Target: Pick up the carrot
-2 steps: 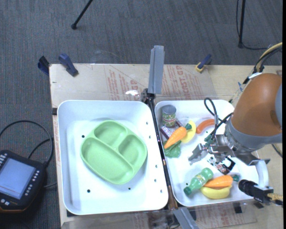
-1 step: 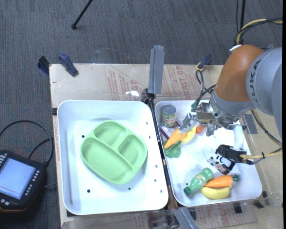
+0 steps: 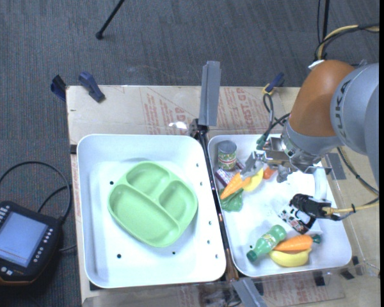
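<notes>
in the camera view the tabletop (image 3: 134, 104) carries two white bins side by side. the left bin (image 3: 93, 171) holds a green divided plate (image 3: 153, 202). the right bin (image 3: 336, 245) holds a small can (image 3: 227, 155) near its far left corner, and one carrot (image 3: 231, 186) just beside it, leaning against a yellow piece. a second carrot (image 3: 295, 243) lies near the front, touching a banana (image 3: 290, 258) and a green bottle (image 3: 266, 243). the gripper (image 3: 264, 165) hangs low over the far carrot; its jaws seem slightly parted, though blur makes it hard to say, with nothing clearly between them.
</notes>
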`<state>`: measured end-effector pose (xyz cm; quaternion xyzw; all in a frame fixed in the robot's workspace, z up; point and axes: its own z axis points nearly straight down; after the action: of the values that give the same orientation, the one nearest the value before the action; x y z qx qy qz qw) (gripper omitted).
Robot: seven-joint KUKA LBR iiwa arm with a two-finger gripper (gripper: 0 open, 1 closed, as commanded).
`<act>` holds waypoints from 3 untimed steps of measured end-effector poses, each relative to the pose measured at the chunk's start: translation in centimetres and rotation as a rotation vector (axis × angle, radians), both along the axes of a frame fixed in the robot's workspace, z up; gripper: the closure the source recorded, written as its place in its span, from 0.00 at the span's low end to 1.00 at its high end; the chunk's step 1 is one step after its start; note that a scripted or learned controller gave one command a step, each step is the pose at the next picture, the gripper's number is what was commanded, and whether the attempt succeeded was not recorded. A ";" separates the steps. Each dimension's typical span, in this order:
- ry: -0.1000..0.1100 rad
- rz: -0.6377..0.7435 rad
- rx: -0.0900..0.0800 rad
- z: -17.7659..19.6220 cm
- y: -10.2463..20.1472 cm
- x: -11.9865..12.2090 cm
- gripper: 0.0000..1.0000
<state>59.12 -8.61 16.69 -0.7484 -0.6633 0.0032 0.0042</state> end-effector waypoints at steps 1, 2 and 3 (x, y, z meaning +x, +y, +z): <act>-0.012 -0.017 -0.001 -7.6 -0.3 3.6 0.00; -0.012 -0.019 -0.002 -6.7 -0.5 3.6 1.00; -0.012 -0.019 -0.002 -6.7 -0.5 3.6 0.00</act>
<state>62.72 -9.07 9.98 -0.7547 -0.6561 -0.0004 -0.0005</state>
